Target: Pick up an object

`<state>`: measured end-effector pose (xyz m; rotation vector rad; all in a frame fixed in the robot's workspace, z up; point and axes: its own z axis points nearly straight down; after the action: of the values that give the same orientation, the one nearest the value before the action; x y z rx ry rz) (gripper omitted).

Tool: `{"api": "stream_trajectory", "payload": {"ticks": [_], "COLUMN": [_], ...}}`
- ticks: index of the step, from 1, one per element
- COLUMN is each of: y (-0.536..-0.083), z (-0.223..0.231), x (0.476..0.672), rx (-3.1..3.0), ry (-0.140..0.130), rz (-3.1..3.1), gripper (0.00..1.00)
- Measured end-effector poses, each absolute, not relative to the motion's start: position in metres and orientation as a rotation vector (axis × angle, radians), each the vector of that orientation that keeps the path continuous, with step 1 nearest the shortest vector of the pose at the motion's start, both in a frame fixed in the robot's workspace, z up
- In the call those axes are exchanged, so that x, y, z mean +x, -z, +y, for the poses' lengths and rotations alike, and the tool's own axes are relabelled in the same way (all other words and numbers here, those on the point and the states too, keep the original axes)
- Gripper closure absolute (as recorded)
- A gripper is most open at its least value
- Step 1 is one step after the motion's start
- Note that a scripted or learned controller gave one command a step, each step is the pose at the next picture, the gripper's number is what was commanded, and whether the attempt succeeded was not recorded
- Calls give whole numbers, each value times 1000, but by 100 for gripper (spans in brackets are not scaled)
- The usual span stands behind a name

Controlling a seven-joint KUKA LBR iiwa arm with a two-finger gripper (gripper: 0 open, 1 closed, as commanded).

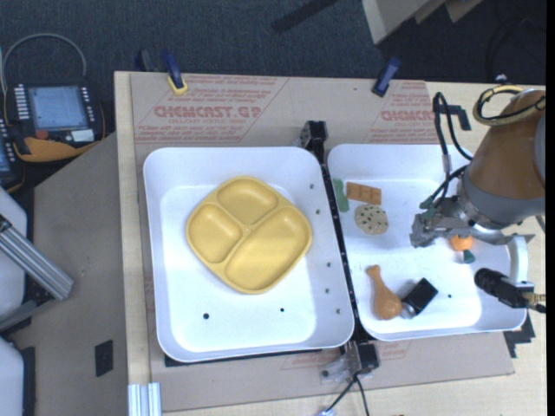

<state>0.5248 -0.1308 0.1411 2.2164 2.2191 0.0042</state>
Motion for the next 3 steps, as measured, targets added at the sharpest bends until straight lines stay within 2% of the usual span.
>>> {"api": "stream_trajectory", "payload": {"ticks": [2, 3], "y": [-221, -231], "z": [-127, -76], "x": [531, 530], "rx": [2216, 2213], "ry": [-4, -5], "rz": [2219, 2227], "gripper": [100, 100]}}
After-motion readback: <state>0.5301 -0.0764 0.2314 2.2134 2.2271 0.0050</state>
